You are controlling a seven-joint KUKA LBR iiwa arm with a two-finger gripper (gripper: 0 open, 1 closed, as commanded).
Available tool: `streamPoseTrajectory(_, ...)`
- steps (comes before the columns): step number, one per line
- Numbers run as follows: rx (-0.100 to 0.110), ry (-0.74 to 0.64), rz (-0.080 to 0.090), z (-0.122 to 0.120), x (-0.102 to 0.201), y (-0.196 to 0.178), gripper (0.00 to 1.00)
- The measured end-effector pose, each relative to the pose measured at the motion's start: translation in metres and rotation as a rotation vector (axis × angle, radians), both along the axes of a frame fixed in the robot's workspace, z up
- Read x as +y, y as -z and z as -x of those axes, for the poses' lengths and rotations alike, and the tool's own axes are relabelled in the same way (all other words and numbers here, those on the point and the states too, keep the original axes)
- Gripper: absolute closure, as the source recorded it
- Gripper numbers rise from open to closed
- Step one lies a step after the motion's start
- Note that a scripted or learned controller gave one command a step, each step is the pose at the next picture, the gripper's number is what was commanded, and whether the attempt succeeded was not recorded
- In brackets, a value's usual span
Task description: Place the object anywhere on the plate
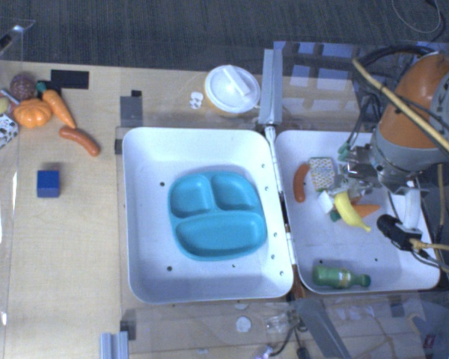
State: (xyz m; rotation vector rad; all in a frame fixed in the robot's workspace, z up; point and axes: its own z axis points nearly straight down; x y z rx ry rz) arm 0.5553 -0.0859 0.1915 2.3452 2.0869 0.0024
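Hovering low over the right bin [415,269], with the gripper [353,179] just above a banana [349,209] and an orange carrot piece [368,209] lying against it. Looking like the pick-up step, not the carry: nothing yet resting on the blue plate [217,219], which is sitting in the middle of the left bin [146,200], well apart from the arm. Not possible to tell from this slanted view whether the grip is open or closed, nor whether anything is being held, since the wrist is hiding the tips.

Judging the banana to be the likely target, being nearest under the tool. Lying flat on the bin floor, small, yellow, curved, pale at its upper end, pointing down and to the right. Probably plastic and smooth, so likely to be slipping unless gripped across its narrow width.

Sharing the same bin: a red sausage [301,182] near the left wall, a speckled packet [322,173] just beside it, and a green bottle [342,277] lying on its side near the front wall.

Calling next for a firm close across the banana without catching the carrot piece, then lifting clear of the wall between the bins, crossing left, and lowering onto any of the plate's three compartments before letting go.
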Motion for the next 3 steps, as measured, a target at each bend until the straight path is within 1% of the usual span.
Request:
streamPoseTrajectory(1, 0.002, -0.083, -0.001, 0.022, 0.047, 0.008, 1.0)
streamPoseTrajectory(2, 0.0, -0.352, 0.0, 0.014, 0.126, 0.007, 1.0)
streamPoseTrajectory(3, 0.0, -0.351, 0.0, 0.014, 0.126, 0.007, 0.0)
